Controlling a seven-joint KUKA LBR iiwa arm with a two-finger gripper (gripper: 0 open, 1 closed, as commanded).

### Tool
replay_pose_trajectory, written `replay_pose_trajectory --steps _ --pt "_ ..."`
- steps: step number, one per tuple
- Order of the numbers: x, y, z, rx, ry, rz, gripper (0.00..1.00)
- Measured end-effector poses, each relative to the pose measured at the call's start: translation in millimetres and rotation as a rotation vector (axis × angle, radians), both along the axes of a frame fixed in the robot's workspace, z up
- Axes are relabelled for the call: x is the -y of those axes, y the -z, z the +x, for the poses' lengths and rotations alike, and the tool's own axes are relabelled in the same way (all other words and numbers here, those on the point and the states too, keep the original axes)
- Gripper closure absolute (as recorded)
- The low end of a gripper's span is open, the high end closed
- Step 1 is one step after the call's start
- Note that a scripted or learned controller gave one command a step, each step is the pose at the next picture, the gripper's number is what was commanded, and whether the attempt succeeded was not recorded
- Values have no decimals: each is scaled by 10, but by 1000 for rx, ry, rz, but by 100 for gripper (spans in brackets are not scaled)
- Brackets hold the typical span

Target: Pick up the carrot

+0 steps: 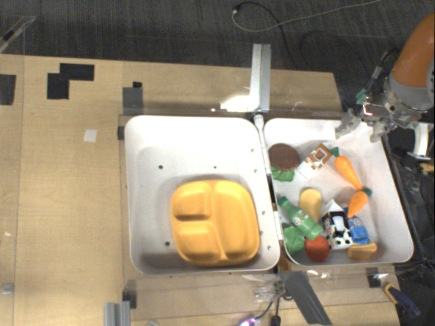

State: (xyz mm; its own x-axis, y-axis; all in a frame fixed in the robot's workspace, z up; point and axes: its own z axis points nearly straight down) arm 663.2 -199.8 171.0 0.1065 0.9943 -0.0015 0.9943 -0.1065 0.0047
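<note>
Carrot: lies in the right bin, near its far right side, long axis slanting, leafy end up-left.
Gripper: above the bin's far rim; grip state unclear.
Bearing: carrot near, toward the camera and slightly left.

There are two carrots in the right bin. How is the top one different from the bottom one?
The upper carrot looks longer and slimmer; the lower carrot looks shorter and stubbier. The upper carrot's green top points up-left, the lower carrot's points up-right. The upper carrot lies on bare bin floor, while the lower carrot sits against other toys. Both are orange with green tops, in the right bin.
</note>
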Motion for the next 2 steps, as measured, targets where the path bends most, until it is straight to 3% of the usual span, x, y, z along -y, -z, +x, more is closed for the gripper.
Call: replay_pose_trajectory --steps 1,2 --pt "-31 822 97 4 54 5 0" --pt "-19 836 -271 3 61 1 0"
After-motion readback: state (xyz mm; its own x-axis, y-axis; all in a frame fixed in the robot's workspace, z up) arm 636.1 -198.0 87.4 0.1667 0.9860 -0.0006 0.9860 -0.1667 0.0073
